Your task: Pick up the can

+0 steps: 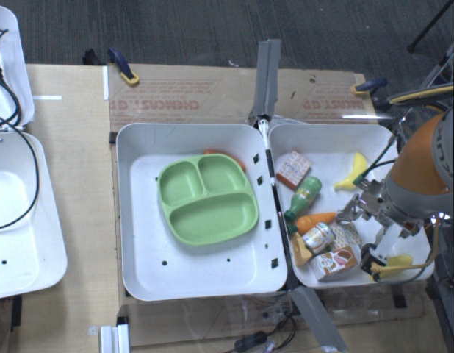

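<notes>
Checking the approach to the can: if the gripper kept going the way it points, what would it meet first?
Probably the can, just left of the gripper, beside the carrot. Depth is unclear.

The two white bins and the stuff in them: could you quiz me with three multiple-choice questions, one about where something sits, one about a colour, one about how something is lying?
1. Where is the can?
A. In the left bin
B. In the right bin
C. On the bare bench

2. What colour is the plate?
A. Green
B. Red
C. Blue

3. How is the bottle lying?
A. Standing upright
B. On its side
C. On the plate

Answers:
1. B, since the can lies among the other items in the right bin, near its front.
2. A, since the divided plate in the left bin is light green.
3. B, since the green bottle lies flat at a slant in the right bin, beside the carrot.
</notes>
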Tool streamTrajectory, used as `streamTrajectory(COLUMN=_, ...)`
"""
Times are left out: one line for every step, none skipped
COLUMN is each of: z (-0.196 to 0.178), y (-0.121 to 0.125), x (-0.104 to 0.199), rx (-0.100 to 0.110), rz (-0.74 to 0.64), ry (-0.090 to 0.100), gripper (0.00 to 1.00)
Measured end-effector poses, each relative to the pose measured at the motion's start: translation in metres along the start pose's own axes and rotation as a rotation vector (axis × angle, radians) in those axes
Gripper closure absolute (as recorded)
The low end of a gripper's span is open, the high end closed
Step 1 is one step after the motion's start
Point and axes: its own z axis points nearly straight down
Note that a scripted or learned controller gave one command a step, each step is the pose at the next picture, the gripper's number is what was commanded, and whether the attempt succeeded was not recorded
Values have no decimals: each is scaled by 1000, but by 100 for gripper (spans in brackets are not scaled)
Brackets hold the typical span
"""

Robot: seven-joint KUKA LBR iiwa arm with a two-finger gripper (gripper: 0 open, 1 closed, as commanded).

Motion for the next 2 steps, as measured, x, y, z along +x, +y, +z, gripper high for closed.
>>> streamTrajectory(z=-135, y=57, x=18, rx=-3, rz=-189, ry=-1, gripper=0)
streamTrajectory(z=-2, y=11, x=60, rx=-3, rz=-389, ry=0, gripper=0)
